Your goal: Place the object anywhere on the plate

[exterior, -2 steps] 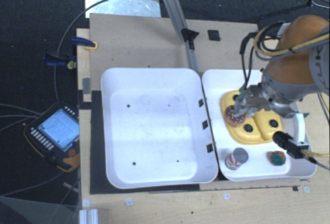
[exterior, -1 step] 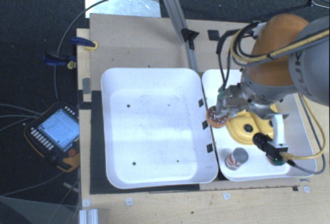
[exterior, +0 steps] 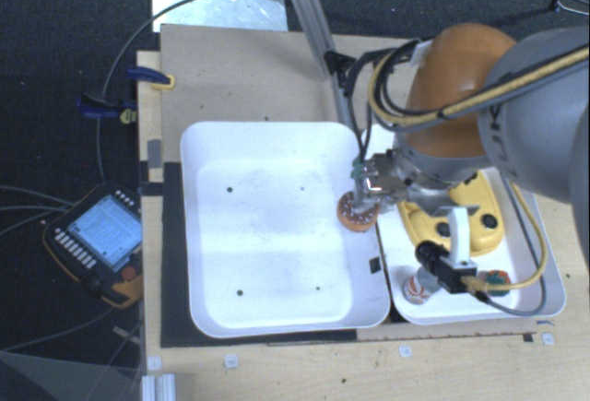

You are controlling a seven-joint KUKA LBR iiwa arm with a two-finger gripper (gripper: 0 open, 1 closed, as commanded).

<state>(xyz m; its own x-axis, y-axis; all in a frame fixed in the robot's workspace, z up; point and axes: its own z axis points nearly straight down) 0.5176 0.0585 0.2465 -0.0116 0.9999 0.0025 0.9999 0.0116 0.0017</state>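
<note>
The gripper [exterior: 361, 196] hangs at the left bin's [exterior: 267, 233] three-o'clock rim, over a small brown round object [exterior: 356, 215]; finger state unclear. The bin floor toward nine o'clock lies open.

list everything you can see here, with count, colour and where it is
white bins: 2, white, side by side on the bench
round object: 1, brown-orange, at the left bin's right rim, under the gripper
yellow item: 1, yellow with dark spots, in the right bin
small object: 1, reddish and white, front of the right bin
handheld pendant: 1, orange-edged with lit screen, left of the bench
clamps: 2, blue and yellow, bench's left edge
arm: 1, grey with orange band, from the right
gripper: 1, metallic, above the round object
</note>
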